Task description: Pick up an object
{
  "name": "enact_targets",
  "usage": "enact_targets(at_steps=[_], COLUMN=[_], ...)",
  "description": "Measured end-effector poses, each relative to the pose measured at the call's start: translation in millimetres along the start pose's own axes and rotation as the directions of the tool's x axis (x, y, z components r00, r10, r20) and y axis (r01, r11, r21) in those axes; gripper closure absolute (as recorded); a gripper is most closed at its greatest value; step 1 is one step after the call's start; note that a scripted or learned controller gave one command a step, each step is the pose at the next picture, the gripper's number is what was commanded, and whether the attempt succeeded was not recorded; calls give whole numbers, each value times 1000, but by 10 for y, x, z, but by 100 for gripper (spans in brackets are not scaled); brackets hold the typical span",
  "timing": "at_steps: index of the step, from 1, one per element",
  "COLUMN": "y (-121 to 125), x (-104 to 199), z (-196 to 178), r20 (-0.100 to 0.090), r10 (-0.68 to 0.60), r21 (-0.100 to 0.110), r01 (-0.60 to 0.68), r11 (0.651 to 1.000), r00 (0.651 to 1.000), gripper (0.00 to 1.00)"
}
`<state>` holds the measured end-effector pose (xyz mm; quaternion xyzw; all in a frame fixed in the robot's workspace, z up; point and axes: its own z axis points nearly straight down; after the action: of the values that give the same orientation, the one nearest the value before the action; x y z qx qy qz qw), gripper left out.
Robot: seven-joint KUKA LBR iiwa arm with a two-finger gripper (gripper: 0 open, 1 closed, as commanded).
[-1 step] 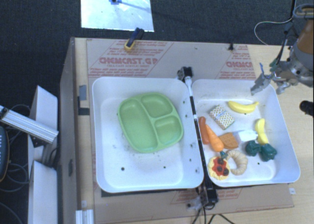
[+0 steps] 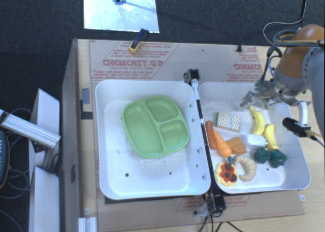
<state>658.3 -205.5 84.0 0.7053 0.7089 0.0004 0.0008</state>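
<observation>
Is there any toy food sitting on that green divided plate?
No. The green plate lies bare in the left bin; the bananas and carrot lie in the right bin.

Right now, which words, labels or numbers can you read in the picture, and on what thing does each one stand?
"CHEMCAST GP": red print on the brown sheet under the bins, at the left, above the left bin.
The same red print seems to repeat at the right, near the arm, but there it is partly hidden and blurred.
The smaller red lines around these words are too small to read.
The toy foods and the green tray carry no readable text.
</observation>
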Motion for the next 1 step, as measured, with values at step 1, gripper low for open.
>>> enact_targets(at_steps=[1], y=[17], x=[-3], z=[-124], r20=[3], r10=[-3], r21=[-5], r01=[3], r11=[1000], r00=[1000], gripper=[100])
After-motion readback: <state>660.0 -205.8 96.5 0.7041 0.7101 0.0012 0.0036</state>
